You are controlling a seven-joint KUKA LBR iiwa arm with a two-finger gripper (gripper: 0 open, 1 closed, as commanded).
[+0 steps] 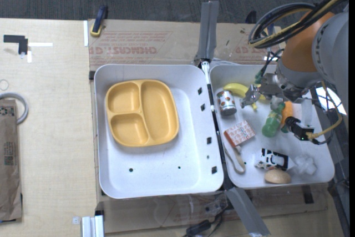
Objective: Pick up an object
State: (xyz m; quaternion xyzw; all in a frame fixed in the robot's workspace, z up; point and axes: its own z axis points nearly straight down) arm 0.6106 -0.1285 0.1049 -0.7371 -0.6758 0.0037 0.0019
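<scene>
My gripper (253, 97) hangs low over the back of the right bin (321, 172), reaching in from the right. It sits just right of a yellow banana (235, 89) and a small printed can (226, 102). Close below the wrist lie a green bottle (271, 124) and an orange carrot-like piece (287, 111). Further forward are a red-and-white patterned box (239, 132), a wooden spoon (236, 156), a black-and-white toy (272, 160) and a tan bun-shaped object (277, 176). I cannot make out anything gripped.
The left bin (161, 175) holds a yellow divided plate (142, 112). A metal divider (208, 36) rises between the bins at the back. Black and yellow cables (283, 16) loop above the arm. A crumpled clear wrapper (305, 163) lies at the right bin's front right.
</scene>
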